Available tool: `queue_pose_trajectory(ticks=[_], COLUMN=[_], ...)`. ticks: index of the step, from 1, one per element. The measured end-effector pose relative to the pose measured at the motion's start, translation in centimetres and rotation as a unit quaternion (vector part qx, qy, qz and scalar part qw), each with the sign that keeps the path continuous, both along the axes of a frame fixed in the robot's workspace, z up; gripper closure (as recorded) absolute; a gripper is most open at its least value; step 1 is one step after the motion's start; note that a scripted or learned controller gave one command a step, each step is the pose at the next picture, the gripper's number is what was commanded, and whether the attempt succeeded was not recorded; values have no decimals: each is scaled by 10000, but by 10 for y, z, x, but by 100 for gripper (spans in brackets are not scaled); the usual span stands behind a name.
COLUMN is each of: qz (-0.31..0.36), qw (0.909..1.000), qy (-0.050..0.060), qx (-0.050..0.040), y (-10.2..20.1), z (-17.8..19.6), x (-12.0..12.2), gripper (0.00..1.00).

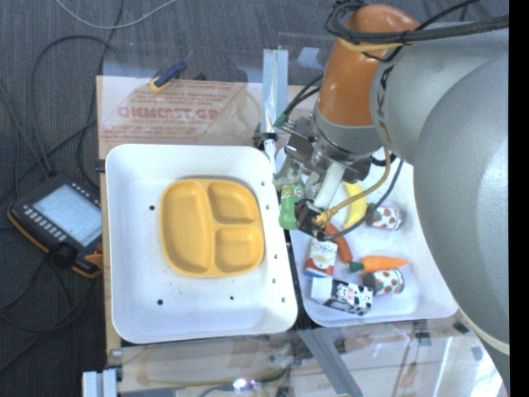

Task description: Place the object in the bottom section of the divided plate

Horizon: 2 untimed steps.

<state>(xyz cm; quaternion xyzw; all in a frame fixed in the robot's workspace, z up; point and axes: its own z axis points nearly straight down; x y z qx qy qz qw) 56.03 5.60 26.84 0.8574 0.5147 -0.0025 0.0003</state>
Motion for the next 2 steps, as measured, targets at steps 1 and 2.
queue_pose_trajectory(ticks=[1, 2], qz=[214, 103], qw=[9998, 9999], qy=[3, 3], qx=[-11, -15], y=[60, 128], z=[-22, -53], x=[9, 11], gripper=[100, 100])
